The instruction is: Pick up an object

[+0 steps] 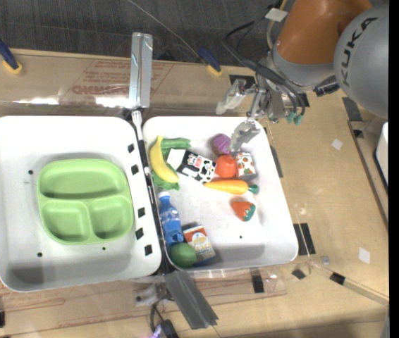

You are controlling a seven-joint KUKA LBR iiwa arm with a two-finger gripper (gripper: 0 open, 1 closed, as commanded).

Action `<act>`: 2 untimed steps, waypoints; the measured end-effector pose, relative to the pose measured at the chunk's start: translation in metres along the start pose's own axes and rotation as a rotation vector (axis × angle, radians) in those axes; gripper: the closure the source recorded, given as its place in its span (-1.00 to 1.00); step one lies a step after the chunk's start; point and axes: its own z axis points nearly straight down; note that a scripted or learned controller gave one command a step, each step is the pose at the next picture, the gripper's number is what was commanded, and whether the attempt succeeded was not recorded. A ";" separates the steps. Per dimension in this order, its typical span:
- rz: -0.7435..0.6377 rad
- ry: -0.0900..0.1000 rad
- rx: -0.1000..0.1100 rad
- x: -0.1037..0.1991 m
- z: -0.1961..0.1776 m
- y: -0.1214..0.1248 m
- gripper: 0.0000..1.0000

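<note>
My gripper (pixel 244 134) hangs over the far side of the right bin (pixel 273 241), just right of a purple vegetable (pixel 221 144) and above a red tomato (pixel 225 166). I see nothing held in it. Several items lie in this bin: a banana (pixel 158 162), a cow-patterned carton (pixel 198 167), a small red-and-white box (pixel 245 163), a carrot (pixel 226 186), a red strawberry-like piece (pixel 242 209), a blue bottle (pixel 170 220), a juice carton (pixel 199 241) and a green lime (pixel 182 254).
The left bin (pixel 2 160) holds a green divided plate (pixel 84 199). A metal bar (pixel 141 69) stands at the far end of the divider between the bins. The arm's orange band (pixel 312 20) and cables hang over the bench at the far right.
</note>
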 end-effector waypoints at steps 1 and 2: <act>-0.193 0.002 -0.003 0.053 0.129 -0.042 -1.00; -0.332 -0.027 0.004 0.039 0.151 -0.052 -1.00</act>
